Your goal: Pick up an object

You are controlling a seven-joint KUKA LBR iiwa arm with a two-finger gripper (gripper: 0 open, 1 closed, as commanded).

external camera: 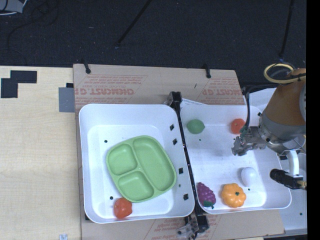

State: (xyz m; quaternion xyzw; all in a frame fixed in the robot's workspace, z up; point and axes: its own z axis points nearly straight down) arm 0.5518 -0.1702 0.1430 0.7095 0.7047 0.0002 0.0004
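Two white bins sit side by side; the gripper (242, 146) hovers in the right bin (220, 149), whether spread or closed I cannot tell; a white egg (247, 174) lies just below it, a red tomato (237, 126) just above.

Even overhead light, white bins (92, 129) bright and slightly washed out, soft faint shadows under the objects, dark dim background above, overall soft focus and low resolution, mild grain
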